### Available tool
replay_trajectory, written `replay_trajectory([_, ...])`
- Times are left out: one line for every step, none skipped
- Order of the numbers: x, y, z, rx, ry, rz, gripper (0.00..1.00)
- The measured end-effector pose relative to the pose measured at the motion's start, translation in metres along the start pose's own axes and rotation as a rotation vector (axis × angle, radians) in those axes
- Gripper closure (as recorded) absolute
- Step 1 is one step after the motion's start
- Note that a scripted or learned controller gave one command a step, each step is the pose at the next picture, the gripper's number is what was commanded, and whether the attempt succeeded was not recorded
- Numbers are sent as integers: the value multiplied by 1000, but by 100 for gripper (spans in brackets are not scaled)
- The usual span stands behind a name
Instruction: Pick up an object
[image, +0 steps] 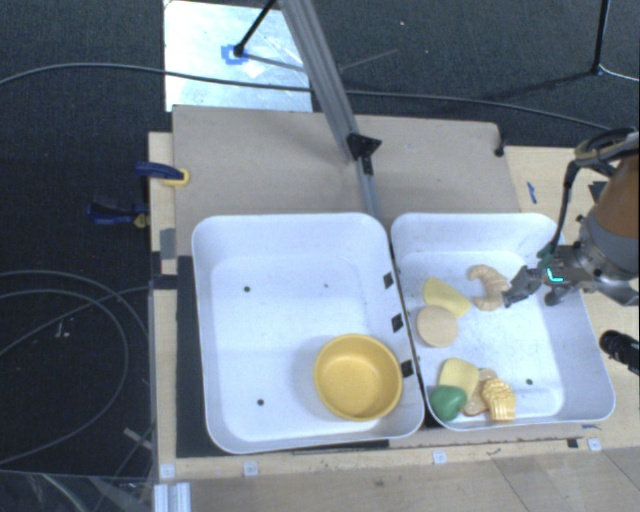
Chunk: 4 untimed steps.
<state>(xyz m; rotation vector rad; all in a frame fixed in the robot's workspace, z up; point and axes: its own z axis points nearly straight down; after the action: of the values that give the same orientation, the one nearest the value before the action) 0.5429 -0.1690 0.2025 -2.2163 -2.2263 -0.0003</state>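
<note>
1. Croissant-shaped piece (489, 285): tan, curved, lying in the right bin (575, 340), just left of the fingers and seemingly touching their tips.
2. Gripper (522, 287): dark, reaching in from the right, low over the right bin; whether the fingers are spread or pressed together cannot be told.
3. Yellow wedge (445, 296): left of the fingers, beyond the croissant-shaped piece.
4. Round beige disc (437, 326): left of and below the fingers.
5. Corn cob (497, 397); green piece (448, 402); yellow block (459, 374): clustered well below the fingers.
6. Yellow bowl (358, 376): upright in the left bin (250, 250), far left of the fingers.
7. Worktop (300, 150): brown board carrying both bins.
</note>
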Motion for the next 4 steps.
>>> replay_trajectory([0, 0, 0, 0, 0, 0, 0])
replay_trajectory([-9, 3, 57, 2, 0, 3, 0])
replay_trajectory([-8, 3, 109, 1, 0, 4, 0])
replay_trajectory([-9, 5, 95, -3, -1, 5, 100])
